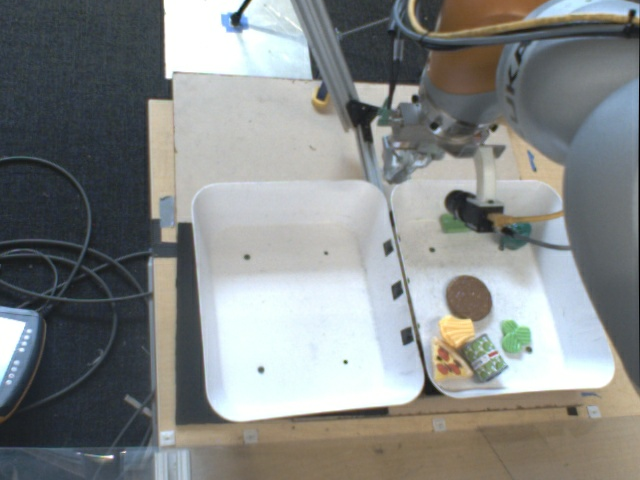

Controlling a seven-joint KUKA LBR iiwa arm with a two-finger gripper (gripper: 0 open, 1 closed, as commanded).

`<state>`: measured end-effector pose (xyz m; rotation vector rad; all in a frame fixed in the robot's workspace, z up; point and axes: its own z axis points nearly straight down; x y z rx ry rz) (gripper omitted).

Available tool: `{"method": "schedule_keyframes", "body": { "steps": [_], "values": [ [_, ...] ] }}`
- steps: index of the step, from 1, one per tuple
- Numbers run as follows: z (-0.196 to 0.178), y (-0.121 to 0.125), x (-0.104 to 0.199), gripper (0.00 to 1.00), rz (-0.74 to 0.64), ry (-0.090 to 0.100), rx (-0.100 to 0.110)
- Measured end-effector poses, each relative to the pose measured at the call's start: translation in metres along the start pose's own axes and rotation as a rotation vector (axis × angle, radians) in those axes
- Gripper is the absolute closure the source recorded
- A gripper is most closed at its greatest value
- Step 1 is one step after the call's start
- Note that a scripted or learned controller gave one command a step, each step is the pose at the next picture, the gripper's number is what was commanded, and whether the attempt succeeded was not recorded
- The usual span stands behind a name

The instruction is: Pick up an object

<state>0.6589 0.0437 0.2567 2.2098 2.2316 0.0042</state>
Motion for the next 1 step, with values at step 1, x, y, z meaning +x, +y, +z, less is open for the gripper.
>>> {"method": "schedule_keyframes", "body": {
  "steps": [1],
  "values": [
    [0.0011, 0.0022, 0.0462, 1.00, 0.000, 0.000, 0.000]
  ]
}}
